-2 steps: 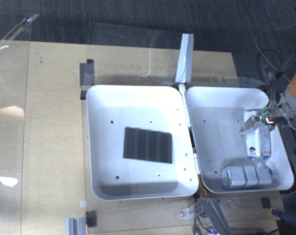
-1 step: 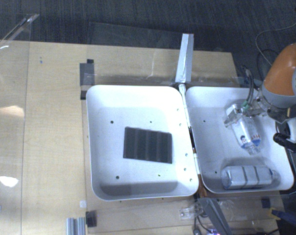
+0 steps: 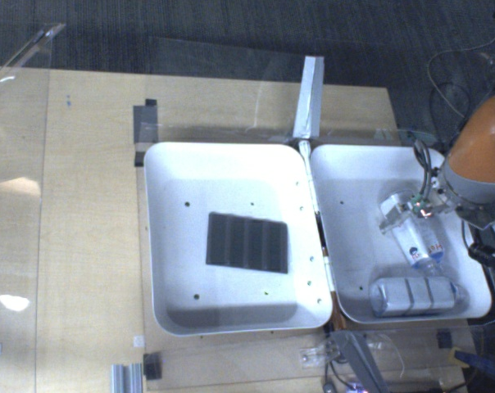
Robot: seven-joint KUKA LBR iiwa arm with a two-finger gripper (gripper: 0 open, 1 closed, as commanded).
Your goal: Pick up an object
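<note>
One ribbed black slab [image 3: 247, 241], perhaps rubber.

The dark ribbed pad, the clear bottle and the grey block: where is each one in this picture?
Dark ribbed pad [image 3: 247, 241]: camera view, left bin, on its middle ridges.
Clear bottle [image 3: 420, 244]: camera view, right bin, on its body, beside the arm's end.
Grey block [image 3: 415, 295]: camera view, right bin's near edge, on its top face.

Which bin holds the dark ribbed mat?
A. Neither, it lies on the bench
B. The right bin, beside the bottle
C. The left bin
C: the dark ribbed mat lies flat in the middle of the left bin, while the bottle and a grey block sit in the right bin.
</note>
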